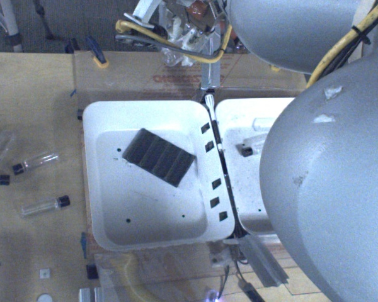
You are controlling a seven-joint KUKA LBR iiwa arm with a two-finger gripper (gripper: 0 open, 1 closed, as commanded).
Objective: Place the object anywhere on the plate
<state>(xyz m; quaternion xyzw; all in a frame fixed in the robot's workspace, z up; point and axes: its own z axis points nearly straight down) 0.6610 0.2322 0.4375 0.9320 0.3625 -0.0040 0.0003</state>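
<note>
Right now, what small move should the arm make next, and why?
Probably carry the gripper toward the dark ribbed plate. The gripper hangs beyond the bins' far edge, while the plate lies in the left bin. I cannot tell whether the gripper carries anything.

The ridged plate [159, 156] lies tilted in the left bin [107, 115], the right bin [239, 115] adjoins it, and vials [45, 204] lie on the bench [31, 93] further left.
</note>
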